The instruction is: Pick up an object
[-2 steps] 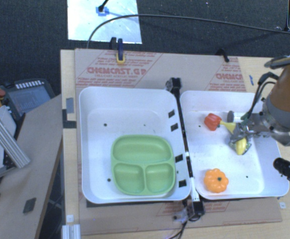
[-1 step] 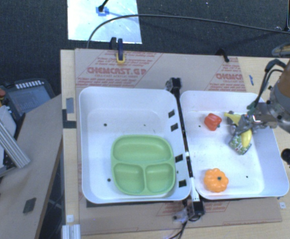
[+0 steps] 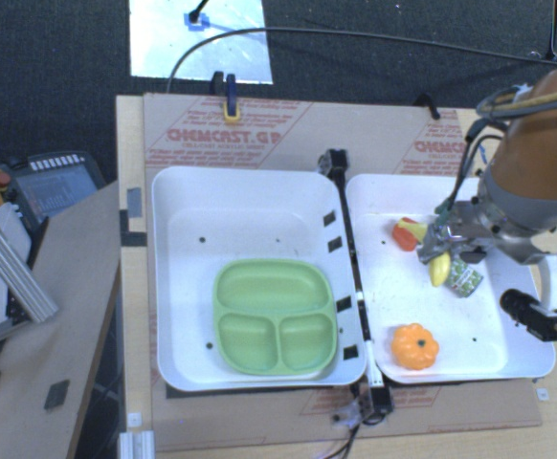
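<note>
The right bin [image 3: 508, 347] holds four items: one orange pumpkin [image 3: 414, 346], one banana [image 3: 439, 270], one red-and-yellow toy [image 3: 409, 233], one green-patterned piece [image 3: 465, 278]. One green divided plate [image 3: 277, 316] lies in the left bin [image 3: 178, 256]. The gripper [image 3: 443, 247] sits over the banana; whether it is clenched or released cannot be told.

bench [image 3: 130, 256]: tan top, covered by a brown Chemcast-printed sheet [image 3: 259, 127] | left white bin [image 3: 178, 194]: on the sheet, left side | right white bin [image 3: 374, 194]: just beside it, touching along the middle | black clips [image 3: 334, 163]: at the seam | yellow clamp [image 3: 231, 98]: far edge of the sheet
</note>
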